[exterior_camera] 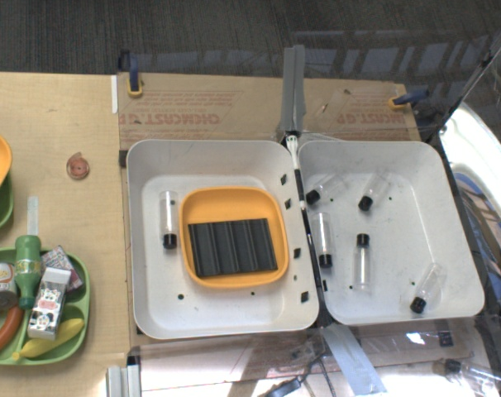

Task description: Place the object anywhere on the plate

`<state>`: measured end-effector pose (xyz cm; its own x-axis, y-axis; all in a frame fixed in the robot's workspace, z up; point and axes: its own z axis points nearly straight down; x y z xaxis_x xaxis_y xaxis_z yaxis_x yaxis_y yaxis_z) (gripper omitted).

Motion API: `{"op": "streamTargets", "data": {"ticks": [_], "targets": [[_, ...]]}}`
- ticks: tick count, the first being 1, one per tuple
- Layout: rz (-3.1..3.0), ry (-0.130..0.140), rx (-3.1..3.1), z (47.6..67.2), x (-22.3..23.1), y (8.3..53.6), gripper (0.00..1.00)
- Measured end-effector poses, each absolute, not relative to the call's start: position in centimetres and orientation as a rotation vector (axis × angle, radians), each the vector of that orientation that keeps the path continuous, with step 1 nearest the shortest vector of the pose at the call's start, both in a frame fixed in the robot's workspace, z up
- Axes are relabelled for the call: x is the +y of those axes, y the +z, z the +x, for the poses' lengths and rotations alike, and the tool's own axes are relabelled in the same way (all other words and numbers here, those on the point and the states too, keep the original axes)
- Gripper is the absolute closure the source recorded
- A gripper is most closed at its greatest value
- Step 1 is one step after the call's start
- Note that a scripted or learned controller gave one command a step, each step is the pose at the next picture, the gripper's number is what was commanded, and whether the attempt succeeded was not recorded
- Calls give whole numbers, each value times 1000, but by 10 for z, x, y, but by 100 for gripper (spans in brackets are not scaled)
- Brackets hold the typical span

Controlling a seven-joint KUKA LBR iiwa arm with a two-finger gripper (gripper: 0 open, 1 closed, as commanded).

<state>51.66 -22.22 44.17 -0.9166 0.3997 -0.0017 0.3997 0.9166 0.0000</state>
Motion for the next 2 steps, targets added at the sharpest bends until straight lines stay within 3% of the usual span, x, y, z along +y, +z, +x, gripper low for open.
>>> {"op": "streamTargets", "data": {"ticks": [1,2], "targets": [[327,0,3122,522,-222,364,0],[125,0,3137,499,-219,331,0]]}}
